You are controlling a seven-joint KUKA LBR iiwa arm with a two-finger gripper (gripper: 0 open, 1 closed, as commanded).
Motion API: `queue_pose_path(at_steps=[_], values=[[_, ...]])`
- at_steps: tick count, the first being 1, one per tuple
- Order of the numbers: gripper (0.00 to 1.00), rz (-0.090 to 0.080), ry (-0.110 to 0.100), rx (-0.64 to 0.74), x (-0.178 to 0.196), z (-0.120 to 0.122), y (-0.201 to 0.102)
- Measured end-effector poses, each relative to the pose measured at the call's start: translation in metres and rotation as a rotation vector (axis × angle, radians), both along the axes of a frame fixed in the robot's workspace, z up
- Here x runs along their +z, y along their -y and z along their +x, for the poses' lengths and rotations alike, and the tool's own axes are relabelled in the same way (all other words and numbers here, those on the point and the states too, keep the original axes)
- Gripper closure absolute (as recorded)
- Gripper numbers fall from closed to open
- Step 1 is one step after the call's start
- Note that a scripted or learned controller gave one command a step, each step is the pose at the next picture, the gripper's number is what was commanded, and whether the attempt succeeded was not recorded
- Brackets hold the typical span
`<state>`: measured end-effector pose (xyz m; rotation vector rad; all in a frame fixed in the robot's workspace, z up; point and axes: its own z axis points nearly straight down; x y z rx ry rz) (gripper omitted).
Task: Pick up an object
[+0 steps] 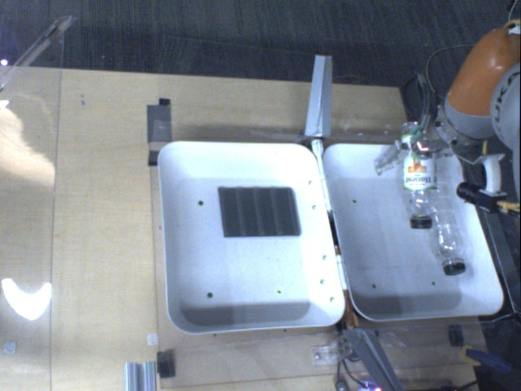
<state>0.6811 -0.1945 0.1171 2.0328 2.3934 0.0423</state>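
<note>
In the right bin (366, 275), toward the upper right of the frame, the tool (417, 143) appears to grip a clear plastic bottle (419, 187) by its upper end. The bottle hangs directly below the tool, its long axis running nearly straight down the frame and its dark cap at the bottom. Its label shows orange and white, the writing too small to read. A second clear bottle (447, 243) lies just below and to the right. A dark ribbed mat (259, 212) sits in the left bin (187, 300).
</note>
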Motion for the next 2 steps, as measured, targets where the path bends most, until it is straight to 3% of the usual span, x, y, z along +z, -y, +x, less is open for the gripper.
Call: queue_pose_path(at_steps=[2], values=[[0.00, -0.002, -0.004, 0.226, 0.0019, -0.0030, 0.0068]])
